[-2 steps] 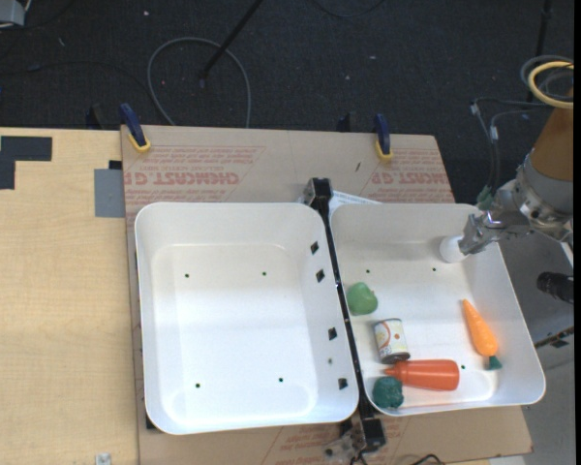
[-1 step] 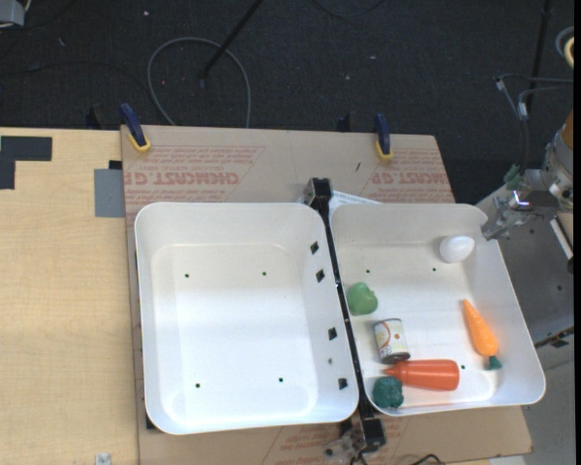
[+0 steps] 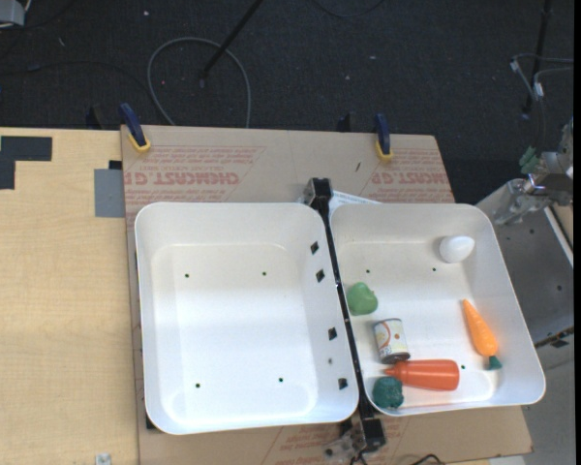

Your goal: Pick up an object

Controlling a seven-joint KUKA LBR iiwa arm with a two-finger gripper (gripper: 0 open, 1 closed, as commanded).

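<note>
Five things lie in the right bin (image 3: 504, 289), at the lower right of the frame, and none of them is lifted yet. A white ball (image 3: 455, 249) sits near the bin's upper right corner. A green lump (image 3: 361, 298) rests close to the divider, with a small can (image 3: 390, 340) just below it. An orange bottle (image 3: 426, 374) lies on its side along the bottom wall, a dark green ball (image 3: 387, 392) beside its left end. A carrot (image 3: 480, 330) lies tilted toward the right wall, well apart from the can. The left bin (image 3: 228, 318) sits beside it on the desk.

As for my end effector, I cannot tell whether it is spread or pressed together. I judge the task barely begun: choosing a target, reaching in, closing and lifting all remain. The carrot looks the easiest pick, lying clear of its neighbours.
</note>
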